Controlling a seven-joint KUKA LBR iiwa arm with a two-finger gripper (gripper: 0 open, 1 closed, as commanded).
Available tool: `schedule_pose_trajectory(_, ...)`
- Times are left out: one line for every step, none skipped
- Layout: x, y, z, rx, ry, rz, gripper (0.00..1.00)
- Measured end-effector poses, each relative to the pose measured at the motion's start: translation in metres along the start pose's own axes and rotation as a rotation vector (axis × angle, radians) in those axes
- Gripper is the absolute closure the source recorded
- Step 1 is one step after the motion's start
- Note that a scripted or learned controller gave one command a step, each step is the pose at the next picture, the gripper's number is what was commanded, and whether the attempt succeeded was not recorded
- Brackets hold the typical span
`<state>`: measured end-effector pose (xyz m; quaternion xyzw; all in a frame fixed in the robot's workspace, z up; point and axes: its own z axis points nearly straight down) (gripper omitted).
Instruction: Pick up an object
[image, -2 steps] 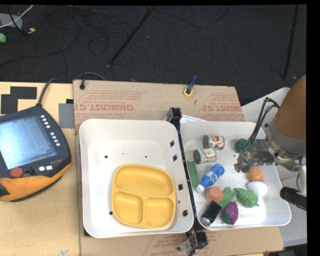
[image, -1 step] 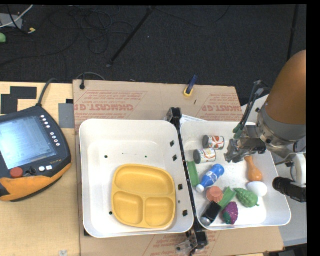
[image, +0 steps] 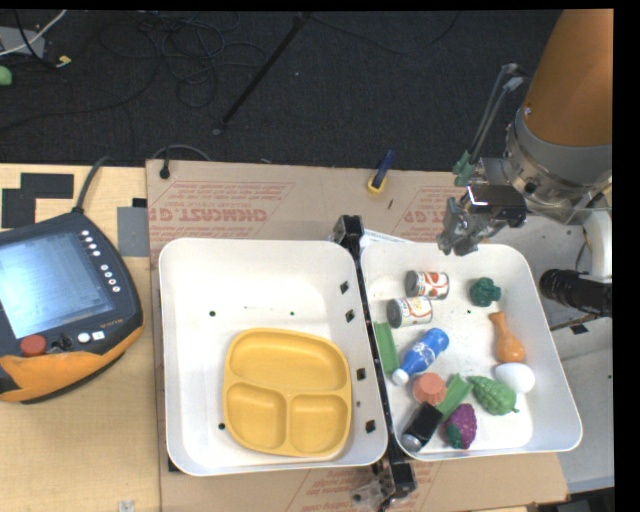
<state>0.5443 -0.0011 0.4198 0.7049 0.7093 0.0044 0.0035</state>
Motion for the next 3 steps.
schedule_pose_trajectory(-0.010,-0.060,0.035,0.019,-0.001,0.009,1.00)
schedule_pose_trajectory(0.043,-0.068,-0.015,0.009,0.000,0.002,1.00)
schedule_pose_trajectory(0.094,-0.067,-0.053,0.010,0.000,0.003,1.00)
